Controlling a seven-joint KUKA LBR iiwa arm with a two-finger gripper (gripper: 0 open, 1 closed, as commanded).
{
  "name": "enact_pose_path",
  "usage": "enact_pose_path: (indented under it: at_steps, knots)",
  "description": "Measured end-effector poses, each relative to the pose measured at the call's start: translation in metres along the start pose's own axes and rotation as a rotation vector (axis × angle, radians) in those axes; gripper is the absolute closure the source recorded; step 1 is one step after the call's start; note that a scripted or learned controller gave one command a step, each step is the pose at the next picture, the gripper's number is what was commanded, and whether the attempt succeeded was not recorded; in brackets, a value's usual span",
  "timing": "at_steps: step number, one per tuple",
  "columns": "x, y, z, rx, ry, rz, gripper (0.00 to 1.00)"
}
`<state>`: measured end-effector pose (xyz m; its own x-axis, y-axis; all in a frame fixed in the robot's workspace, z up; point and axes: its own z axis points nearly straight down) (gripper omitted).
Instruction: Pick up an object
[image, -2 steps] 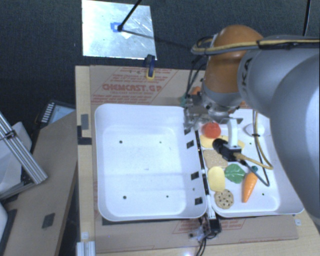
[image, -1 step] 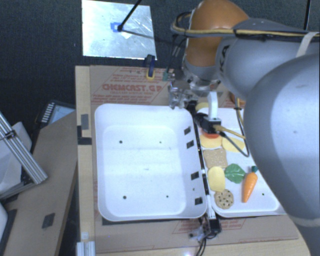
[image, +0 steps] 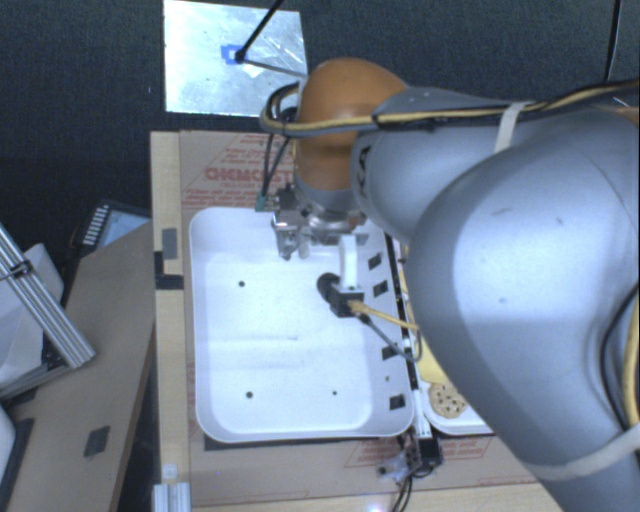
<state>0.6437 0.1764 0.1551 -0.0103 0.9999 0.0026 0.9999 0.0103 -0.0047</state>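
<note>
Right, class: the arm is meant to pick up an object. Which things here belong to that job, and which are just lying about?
Part of the job:
gripper, over the far edge of the left bin
left bin
right bin, with a yellowish object in it

Just lying about:
shiny sheet on the dark backdrop
metal rails at the left
cardboard under the bins

a small round yellow thing with dark dots (image: 447, 402) lies in the right bin. the arm hides part of it.

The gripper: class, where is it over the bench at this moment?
In the camera view the gripper hangs over the far edge of the left white bin, just below the arm's orange band and left of the divider between the bins.
</note>
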Motion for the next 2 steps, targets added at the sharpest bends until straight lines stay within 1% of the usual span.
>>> enact_pose_path:
  at_steps: [1, 2]
  knots:
    - [-0.050, -0.054, 0.003, 0.000, -0.004, 0.013, 1.00]
    - [0.037, -0.027, 0.072, -0.006, 0.000, 0.000, 1.00]
